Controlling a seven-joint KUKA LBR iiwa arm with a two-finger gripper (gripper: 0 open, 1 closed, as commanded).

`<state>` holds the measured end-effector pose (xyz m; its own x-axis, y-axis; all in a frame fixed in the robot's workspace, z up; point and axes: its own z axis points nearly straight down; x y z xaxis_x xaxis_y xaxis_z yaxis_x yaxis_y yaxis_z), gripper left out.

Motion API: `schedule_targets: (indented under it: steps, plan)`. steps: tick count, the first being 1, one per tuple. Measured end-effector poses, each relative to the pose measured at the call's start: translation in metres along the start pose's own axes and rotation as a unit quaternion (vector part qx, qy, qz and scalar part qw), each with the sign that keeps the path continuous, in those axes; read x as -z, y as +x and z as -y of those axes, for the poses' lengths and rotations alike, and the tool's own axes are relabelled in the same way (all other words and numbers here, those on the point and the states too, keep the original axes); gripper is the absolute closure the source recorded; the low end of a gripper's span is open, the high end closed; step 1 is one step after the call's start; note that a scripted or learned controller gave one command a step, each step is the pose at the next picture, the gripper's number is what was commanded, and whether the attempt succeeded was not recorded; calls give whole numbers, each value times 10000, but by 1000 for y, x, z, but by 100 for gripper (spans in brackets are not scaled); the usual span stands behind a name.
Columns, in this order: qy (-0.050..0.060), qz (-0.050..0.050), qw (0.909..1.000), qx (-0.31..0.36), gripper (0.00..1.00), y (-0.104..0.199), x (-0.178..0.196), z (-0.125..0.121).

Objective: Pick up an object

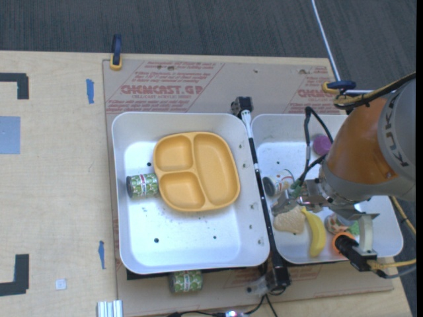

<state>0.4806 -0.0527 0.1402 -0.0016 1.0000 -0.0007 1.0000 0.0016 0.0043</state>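
Two white bins (132, 177) are seen on a pale brown board printed with red lettering (162, 88). A yellow divided plate (196, 170) is seen in the left bin, beside a small can with a green and white label (143, 185). In the right bin a yellow banana (316, 233), a tan round piece (289, 222) and a pink object (321, 143) are shown. The arm (370, 150) is coloured orange and grey. The tabletop (53, 177) is light wood, marked with blue tape (90, 91) and black patches.
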Motion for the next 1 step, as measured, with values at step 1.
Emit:
schedule_targets:
  steps: [1]
  plan:
    - [-7, -2, 10000, -6, 0, -44, -54, -64]
